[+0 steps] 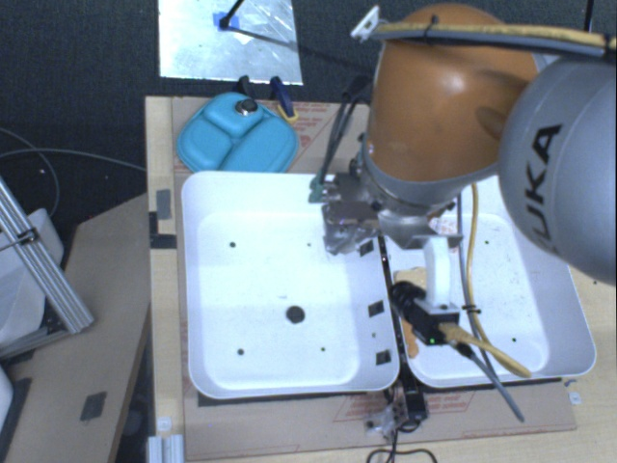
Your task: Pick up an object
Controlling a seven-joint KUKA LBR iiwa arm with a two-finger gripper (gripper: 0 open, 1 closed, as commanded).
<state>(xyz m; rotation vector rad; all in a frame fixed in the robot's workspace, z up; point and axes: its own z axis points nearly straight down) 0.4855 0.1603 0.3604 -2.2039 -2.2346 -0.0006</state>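
Observation:
My gripper (341, 228) hangs low over the right side of the left white bin (217, 258), close to the wall shared with the right bin (540, 297). The arm's large orange band and grey wrist cover it from above, so its state is hidden. A small dark round object (295, 314) lies on the left bin's floor, below and left of the gripper and apart from it. A tan-orange piece (420, 335) peeks out in the right bin near the divider. A small red-and-white thing (445, 226) shows beside the wrist.
A blue lidded container (236, 135) sits behind the left bin on the bench. A shiny sheet (227, 27) lies farther back. Metal framing (39, 268) stands at the left. Tiny dark specks dot the left bin's floor.

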